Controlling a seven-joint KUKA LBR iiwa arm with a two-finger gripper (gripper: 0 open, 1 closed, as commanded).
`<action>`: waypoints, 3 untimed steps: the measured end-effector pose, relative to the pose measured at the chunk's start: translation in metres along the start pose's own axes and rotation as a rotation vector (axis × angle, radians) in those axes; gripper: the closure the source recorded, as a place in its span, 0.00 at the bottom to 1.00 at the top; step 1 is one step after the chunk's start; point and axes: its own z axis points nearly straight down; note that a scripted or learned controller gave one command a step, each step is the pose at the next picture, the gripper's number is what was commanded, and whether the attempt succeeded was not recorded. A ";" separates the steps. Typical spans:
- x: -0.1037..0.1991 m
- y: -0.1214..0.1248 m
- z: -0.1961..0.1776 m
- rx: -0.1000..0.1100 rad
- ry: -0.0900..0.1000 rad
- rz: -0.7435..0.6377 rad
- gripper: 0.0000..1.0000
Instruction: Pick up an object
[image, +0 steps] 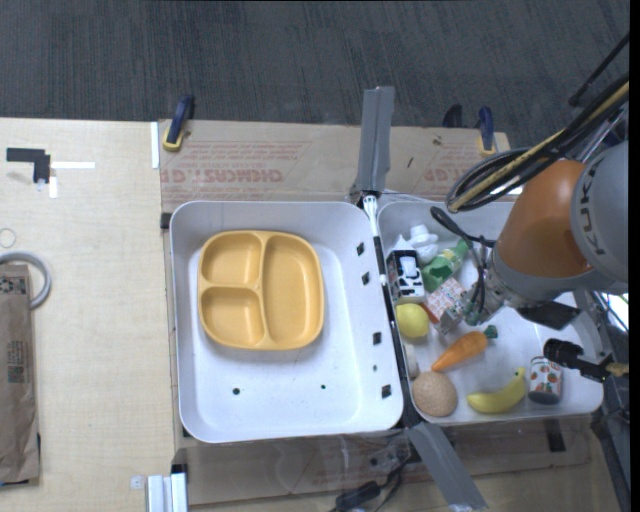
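The end effector (476, 305) hung low in the right bin (585, 400), among the clutter; how wide it stood could not be told. Nearest lay a banana (498, 396) and egg (434, 393), then a carrot (462, 350) just beside the tool (likely light, stiff, slippery, best pinched mid-body). Farther off sat a lemon (412, 320).

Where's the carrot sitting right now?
The carrot lies in the right bin, about mid-bin, just right of the lemon and above the banana, with the tool close to its green top.
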 end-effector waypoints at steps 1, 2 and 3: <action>0.020 -0.055 -0.041 0.007 0.007 -0.203 0.00; 0.015 -0.026 -0.061 0.005 0.006 -0.462 0.00; 0.020 -0.020 0.000 0.005 0.009 -0.727 0.00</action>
